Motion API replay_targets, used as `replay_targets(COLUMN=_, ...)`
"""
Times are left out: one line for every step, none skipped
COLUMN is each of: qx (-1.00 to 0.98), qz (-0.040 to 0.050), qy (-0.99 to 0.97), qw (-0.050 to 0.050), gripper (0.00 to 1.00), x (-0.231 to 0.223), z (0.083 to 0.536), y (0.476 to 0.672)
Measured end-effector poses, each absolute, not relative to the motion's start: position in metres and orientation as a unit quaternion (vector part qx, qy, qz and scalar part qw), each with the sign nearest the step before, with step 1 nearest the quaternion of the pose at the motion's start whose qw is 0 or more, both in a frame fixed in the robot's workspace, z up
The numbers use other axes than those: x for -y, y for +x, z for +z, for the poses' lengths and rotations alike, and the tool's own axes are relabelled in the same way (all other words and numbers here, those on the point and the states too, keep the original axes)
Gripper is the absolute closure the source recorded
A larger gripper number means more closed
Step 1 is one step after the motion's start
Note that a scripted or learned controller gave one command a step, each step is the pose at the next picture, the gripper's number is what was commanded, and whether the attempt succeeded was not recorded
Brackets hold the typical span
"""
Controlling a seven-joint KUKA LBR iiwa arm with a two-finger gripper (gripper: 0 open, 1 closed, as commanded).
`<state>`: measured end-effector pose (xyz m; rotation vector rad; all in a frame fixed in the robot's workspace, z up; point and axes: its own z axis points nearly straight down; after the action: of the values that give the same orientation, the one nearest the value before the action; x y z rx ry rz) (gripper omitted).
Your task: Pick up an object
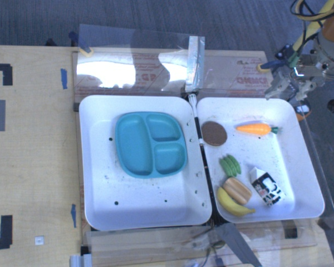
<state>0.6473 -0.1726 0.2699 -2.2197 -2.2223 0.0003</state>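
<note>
You have two shallow white plastic bins side by side on the pale wooden desk, one in the centre of the frame and one to its right. The left white bin holds one thing: a single teal plastic plate with three compartments, lying flat in the bin's upper middle. The right white bin holds six things. Count one round brown disc at its upper left, close to the wall shared with the other bin, and one orange toy carrot with a green top lying sideways near the upper middle, apart from the disc. Lower down you see one small ridged green toy vegetable, one tan toy bread roll just below it, and one yellow toy banana curving under the roll and touching it at the bin's lower left. To their right lies one small black-and-white carton, tilted, near the roll but not clearly touching it. The robot's hand sits at the upper right of the frame, above the right bin's far corner and outside its rim, well apart from all six objects; you cannot tell from here how wide its fingers stand, and nothing shows between them.
</note>
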Motion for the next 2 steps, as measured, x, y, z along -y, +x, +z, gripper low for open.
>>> replay_targets(qx=0.708, qz=-0.0009, qy=-0.706, qw=-0.002, gripper=1.0, x=0.1726, z=0.2816, y=0.6484)
replay_targets(qx=0.708, qz=-0.0003, qy=-0.706, qw=-0.001, gripper=0.0, x=0.1723, z=0.2809, y=0.6483)
